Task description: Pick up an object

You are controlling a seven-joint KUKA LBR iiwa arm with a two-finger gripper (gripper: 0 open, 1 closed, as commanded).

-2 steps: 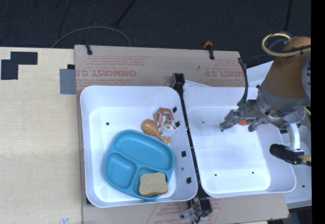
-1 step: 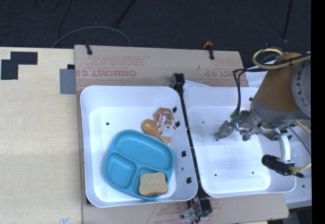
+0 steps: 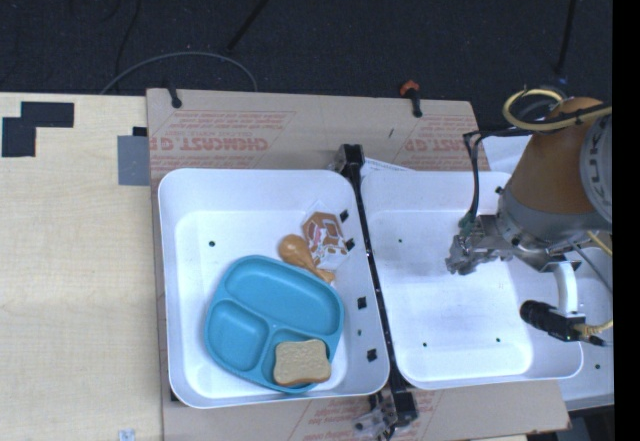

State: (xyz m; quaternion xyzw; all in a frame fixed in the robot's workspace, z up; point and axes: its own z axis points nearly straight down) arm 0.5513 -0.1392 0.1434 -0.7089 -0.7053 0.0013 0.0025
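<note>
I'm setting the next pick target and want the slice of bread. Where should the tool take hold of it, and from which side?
Probably from straight above, closing across the two long flat edges of the slice of bread. It lies flat in the lower right compartment of the blue tray, close to the tray's rim, so a sideways approach looks blocked. The tool is over the right bin, so it must cross first.

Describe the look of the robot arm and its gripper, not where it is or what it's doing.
The arm has a broad orange band with grey casing beside it bearing dark lettering. A yellowish cable loops above it, and thin dark cables run along its side. The gripper is a small grey metal assembly.
</note>
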